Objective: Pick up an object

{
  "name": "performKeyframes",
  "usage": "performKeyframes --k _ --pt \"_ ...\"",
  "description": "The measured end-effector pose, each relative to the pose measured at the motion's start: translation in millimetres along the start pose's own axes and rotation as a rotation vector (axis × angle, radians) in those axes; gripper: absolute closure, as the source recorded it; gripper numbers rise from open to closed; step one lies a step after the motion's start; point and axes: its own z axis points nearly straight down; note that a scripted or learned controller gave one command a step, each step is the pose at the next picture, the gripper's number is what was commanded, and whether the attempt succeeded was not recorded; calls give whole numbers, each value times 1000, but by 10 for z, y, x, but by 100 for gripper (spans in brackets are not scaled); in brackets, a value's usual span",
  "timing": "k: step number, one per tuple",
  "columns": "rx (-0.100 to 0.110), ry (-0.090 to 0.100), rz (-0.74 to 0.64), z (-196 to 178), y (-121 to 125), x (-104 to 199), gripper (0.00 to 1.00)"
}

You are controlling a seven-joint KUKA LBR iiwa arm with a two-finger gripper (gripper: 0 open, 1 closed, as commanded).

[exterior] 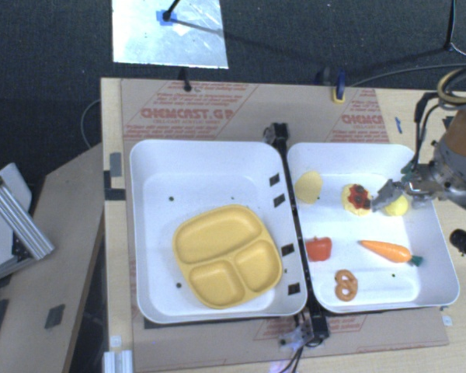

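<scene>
Sitting in the right bin (431, 282), your candidates lie scattered: a yellow piece with a red top (356, 198) near the middle, a small yellow lump (397, 206) just beside it on the right, a pale yellow disc (308, 185) toward the divider, a red pepper-like piece (318, 249), an orange carrot (386, 250) and a pretzel (346, 284) nearer the front wall. Your pincer (386, 196) reaches in from the right, low between the red-topped piece and the yellow lump; whether its fingers are spread or pressed together you cannot tell at this angle. Beyond, the left bin (151, 208) carries a yellow compartment tray (227, 255). Both bins rest on the bench (217, 103).
</scene>
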Motion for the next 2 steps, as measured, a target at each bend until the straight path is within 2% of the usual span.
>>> performKeyframes --k 1,2 --pt "3 0 1 535 102 -2 0" --pt "3 1 2 1058 101 3 0"
